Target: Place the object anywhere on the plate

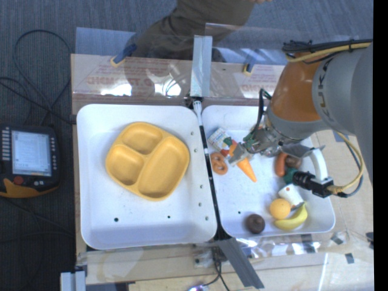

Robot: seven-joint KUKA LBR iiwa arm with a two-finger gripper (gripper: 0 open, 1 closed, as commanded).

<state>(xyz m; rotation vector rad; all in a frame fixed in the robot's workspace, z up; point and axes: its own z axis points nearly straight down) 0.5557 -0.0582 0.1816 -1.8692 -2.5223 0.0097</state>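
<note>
gripper (253,143): low in the right bin, can't tell its state
carrot (246,169): at its 6 o'clock, pretzel (218,163) crowding
risk: snags wrong toy, yellow plate (147,160) stays bare

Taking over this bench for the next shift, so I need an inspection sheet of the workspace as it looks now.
Surface: two white bins side by side; left bin, right bin.
Job's things: yellow divided plate in the left bin, nothing on it.
Clutter: right bin holds a carrot, pretzel, orange ball, banana, dark round fruit.
Grippers: gripper low over the right bin near the carrot.
Cables: yellow cable loops off the arm.
Surroundings: pendant on the carpet; person beyond the bench.
</note>
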